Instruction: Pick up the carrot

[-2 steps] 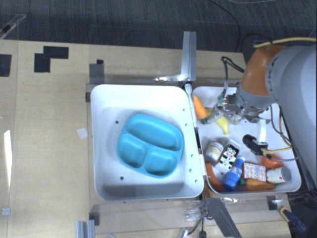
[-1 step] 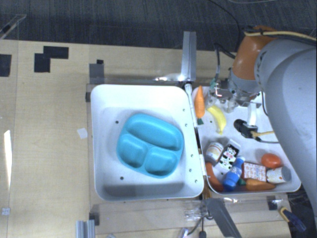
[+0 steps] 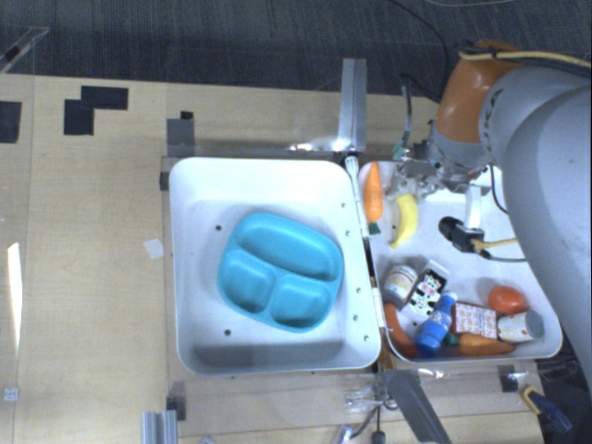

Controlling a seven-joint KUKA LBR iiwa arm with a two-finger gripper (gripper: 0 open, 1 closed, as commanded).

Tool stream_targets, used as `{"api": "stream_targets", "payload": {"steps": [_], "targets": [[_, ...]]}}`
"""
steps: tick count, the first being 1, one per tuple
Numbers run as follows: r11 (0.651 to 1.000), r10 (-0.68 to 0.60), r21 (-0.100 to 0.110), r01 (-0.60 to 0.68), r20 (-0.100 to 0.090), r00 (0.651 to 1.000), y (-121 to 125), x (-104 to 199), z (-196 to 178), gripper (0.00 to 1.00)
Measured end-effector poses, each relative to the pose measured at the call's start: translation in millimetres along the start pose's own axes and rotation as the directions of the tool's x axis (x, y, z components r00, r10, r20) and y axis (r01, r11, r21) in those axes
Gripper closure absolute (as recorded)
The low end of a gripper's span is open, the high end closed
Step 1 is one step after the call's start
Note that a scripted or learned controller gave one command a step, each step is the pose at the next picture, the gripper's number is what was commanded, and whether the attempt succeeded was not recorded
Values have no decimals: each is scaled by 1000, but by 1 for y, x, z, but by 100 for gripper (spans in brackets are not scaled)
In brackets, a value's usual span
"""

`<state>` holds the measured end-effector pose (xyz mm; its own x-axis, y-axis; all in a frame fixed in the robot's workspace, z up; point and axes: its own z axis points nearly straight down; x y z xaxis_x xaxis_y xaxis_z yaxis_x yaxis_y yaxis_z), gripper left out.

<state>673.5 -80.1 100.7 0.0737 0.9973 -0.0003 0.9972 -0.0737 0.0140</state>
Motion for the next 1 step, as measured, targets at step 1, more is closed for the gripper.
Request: {"api": "stream_targets", "payload": {"steps": [1], "targets": [[957, 288, 8, -288, 3, 957, -43, -78, -116, 100]]}}
